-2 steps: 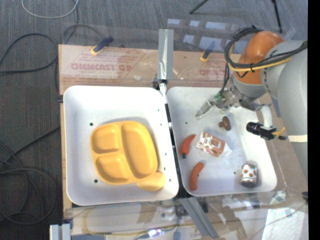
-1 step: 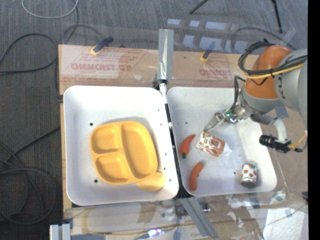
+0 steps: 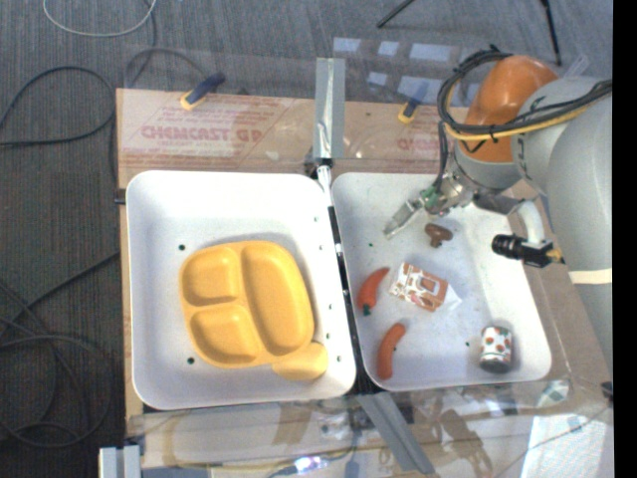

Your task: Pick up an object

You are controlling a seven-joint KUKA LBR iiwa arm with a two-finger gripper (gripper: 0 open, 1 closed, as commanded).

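Camera view: brown piece beside end effector

Two orange chillies, a wrapped packet and a small can lie in the right bin.

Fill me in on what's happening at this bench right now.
A grey robot arm with an orange band reaches in from the right over the right bin. Its gripper hangs near the bin's upper middle, just left of a small brown object, with nothing between its fingers. Also in that bin lie two orange chili-like pieces, a small packet and a little can. The left bin holds a yellow divided tray. Nothing has been picked up yet.
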